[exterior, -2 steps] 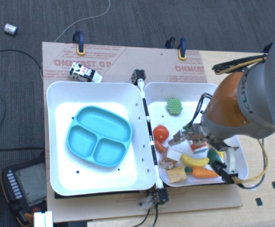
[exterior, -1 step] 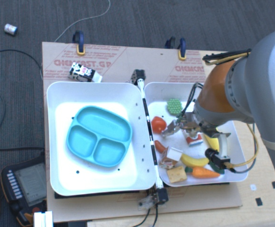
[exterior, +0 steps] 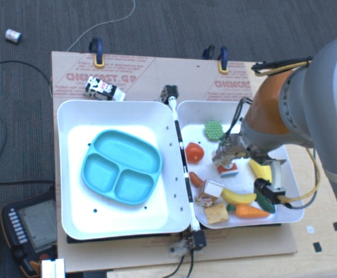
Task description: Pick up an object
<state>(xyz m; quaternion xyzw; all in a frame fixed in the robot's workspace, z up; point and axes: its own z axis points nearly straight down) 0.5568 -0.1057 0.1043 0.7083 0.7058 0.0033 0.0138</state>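
Reaching in from three o'clock, the arm (exterior: pixel 299 106) bends down into the right bin (exterior: pixel 293 213), its tool (exterior: pixel 229 155) low over a small red-and-white object (exterior: pixel 228 168); its grip I cannot tell.

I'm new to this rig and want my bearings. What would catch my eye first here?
The light blue divided tray sits alone in the left bin. The right bin is crowded with toy food: a tomato, banana and carrot. Over it the grey and orange arm lowers its tool.

We see open floor around the blue tray (exterior: pixel 122 167); the right bin (exterior: pixel 293 210) crowds us with tomato (exterior: pixel 194 152), banana (exterior: pixel 239 197), carrot (exterior: pixel 251 211).
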